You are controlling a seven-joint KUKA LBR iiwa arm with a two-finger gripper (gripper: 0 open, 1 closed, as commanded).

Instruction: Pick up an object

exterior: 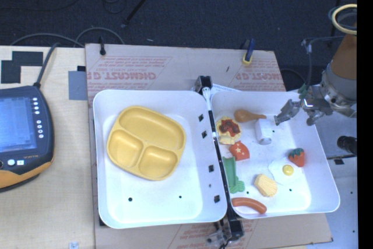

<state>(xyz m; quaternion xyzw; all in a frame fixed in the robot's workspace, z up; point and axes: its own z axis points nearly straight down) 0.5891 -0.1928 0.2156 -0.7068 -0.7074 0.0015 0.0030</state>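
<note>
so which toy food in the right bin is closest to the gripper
The drumstick: it lies at the bin's top, just left of the gripper, while the strawberry and fried egg sit lower.

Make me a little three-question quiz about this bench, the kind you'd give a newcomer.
1. True or false: the yellow tray lies in the left bin.
2. Which toy lies nearest the gripper: A) sausage, B) drumstick, C) corn?
3. Fill in: the fried egg sits just below the ____.

Key: 1 true; 2 B; 3 strawberry.
</note>
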